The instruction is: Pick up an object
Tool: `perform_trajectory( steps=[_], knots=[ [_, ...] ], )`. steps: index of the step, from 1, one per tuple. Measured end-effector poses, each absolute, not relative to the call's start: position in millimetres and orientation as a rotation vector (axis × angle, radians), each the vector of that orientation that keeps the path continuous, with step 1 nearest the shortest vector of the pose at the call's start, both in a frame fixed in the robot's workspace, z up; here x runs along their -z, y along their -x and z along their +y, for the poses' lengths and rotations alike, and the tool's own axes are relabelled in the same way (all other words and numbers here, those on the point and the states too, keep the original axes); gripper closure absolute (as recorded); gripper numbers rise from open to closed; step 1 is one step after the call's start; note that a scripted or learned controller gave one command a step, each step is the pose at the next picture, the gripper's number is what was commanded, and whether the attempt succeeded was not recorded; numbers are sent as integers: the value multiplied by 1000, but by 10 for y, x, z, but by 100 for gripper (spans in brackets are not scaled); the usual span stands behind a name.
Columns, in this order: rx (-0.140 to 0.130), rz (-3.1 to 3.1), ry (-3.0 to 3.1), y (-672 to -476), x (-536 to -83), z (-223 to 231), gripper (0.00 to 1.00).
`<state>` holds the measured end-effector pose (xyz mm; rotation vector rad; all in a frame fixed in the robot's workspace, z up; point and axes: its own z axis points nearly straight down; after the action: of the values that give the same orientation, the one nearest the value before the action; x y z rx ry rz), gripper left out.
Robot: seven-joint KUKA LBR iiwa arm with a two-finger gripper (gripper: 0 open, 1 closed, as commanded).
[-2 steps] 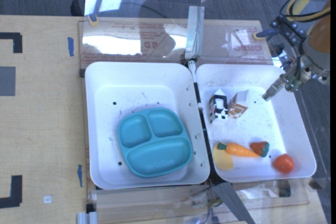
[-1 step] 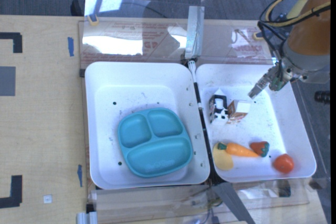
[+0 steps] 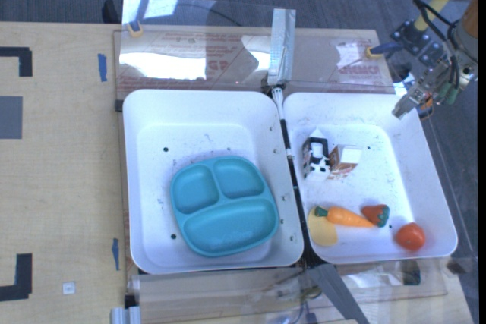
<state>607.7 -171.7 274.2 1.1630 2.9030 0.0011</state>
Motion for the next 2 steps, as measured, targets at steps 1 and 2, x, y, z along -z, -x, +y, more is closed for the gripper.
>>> perform_trajectory(
  steps=[1,2],
  knots=[
    [0,2864,-1265,-5955,-3088,-2099,100],
    [-2,2848,-1327,-5995,-2527,-1519,100]
  ],
)
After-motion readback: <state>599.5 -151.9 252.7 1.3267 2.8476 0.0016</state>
